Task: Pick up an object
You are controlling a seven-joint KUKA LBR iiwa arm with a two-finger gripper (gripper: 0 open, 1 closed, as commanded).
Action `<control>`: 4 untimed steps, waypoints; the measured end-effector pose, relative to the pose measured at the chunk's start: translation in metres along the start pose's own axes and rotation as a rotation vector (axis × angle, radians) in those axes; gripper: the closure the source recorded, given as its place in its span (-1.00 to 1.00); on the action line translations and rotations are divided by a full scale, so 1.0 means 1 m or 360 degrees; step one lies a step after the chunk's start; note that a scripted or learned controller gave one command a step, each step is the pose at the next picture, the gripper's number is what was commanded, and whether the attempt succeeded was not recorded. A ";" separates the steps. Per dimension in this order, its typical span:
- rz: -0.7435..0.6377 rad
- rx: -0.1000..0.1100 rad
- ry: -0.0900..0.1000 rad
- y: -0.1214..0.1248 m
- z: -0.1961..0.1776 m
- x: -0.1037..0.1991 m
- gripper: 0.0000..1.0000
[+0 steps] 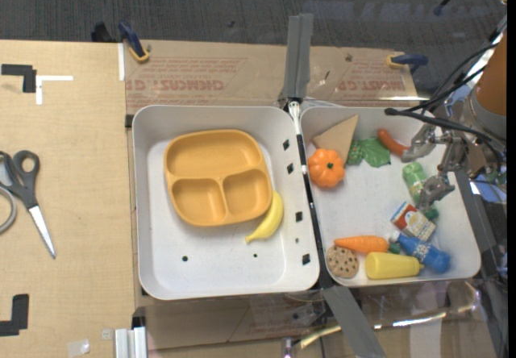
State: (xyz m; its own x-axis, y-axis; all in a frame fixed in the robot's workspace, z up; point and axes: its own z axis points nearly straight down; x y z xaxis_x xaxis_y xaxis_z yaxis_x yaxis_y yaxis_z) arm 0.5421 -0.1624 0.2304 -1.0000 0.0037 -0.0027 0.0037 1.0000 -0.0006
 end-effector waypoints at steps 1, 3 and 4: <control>0.0180 0.0000 -0.0001 -0.004 0.135 0.023 -1.00; 0.0031 0.0011 -0.0051 0.054 0.131 0.055 -1.00; 0.0101 0.0013 -0.0053 0.059 0.131 0.055 -1.00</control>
State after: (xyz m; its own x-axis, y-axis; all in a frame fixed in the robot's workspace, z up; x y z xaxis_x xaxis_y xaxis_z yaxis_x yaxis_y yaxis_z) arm 0.4879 -0.1035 0.0993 -0.9971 0.0670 -0.0361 0.0673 0.9977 -0.0073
